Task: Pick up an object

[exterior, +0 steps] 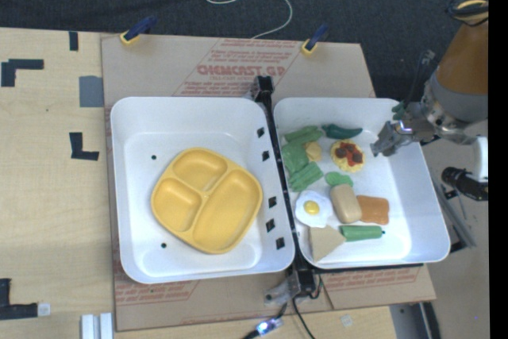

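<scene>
A smooth yellow plastic plate (207, 199) with three compartments was seen in the left bin (127, 123). Glossy toy foods, among them a fried egg (312, 209), were clustered in the right bin (421, 202). The end effector (386, 140) hovered above that bin's far right; its grip could not be told.

2 white bins (127, 171); 1 yellow divided plate (206, 199) in the left one; roughly 9 toy food pieces in the right, including 1 fried egg (312, 209); 2 blue-yellow clamps (138, 29).
</scene>
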`<state>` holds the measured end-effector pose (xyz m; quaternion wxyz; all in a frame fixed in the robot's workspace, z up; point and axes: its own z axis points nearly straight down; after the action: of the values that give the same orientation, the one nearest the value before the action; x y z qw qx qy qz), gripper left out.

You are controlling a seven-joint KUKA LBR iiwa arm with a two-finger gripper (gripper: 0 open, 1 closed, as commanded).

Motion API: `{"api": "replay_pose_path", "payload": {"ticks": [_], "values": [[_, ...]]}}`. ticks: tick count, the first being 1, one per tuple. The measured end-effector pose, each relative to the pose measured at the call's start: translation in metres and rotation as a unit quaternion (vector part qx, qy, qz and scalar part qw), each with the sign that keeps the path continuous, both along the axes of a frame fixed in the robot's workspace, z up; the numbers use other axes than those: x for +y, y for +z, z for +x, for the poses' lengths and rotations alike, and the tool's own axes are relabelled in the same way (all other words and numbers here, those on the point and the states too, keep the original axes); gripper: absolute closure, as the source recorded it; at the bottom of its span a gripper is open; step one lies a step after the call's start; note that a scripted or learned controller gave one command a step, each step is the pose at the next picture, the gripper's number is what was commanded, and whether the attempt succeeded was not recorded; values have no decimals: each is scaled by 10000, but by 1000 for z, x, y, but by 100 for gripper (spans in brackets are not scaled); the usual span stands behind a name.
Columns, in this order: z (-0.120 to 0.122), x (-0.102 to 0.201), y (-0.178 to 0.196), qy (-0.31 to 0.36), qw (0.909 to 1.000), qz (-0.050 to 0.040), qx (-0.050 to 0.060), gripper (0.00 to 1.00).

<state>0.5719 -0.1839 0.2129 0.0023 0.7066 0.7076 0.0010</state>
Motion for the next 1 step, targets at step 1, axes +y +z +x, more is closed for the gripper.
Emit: {"api": "replay_pose_path", "payload": {"ticks": [1], "values": [[1,1,12,0,10000,9,21,100]]}}
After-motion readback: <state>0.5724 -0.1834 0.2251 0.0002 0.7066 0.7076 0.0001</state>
